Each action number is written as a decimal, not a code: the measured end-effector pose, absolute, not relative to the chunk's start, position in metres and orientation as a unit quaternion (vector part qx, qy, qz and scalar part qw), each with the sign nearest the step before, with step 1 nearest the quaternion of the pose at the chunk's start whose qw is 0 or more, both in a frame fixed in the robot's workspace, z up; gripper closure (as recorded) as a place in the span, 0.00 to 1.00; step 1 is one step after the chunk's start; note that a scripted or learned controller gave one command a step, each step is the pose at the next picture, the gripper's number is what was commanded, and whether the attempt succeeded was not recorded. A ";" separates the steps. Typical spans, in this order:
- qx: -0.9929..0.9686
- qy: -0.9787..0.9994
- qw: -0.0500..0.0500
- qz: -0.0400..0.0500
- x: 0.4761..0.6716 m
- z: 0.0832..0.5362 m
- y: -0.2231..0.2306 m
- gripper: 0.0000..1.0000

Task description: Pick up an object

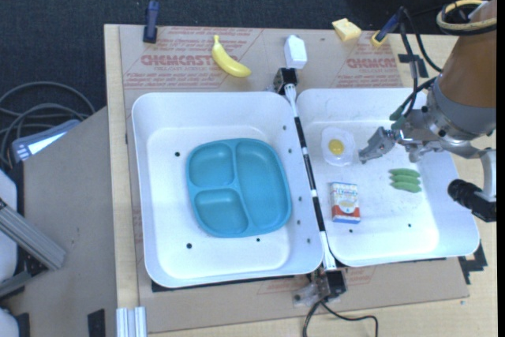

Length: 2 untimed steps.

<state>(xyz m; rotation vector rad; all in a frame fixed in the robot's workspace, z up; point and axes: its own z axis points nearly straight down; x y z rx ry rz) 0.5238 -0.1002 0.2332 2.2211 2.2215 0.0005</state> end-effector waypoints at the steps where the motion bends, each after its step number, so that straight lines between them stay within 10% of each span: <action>1: 0.707 0.707 -0.001 0.000 0.533 0.165 -0.093 0.00; 2: 0.707 0.707 0.000 0.000 0.522 0.084 -0.094 0.00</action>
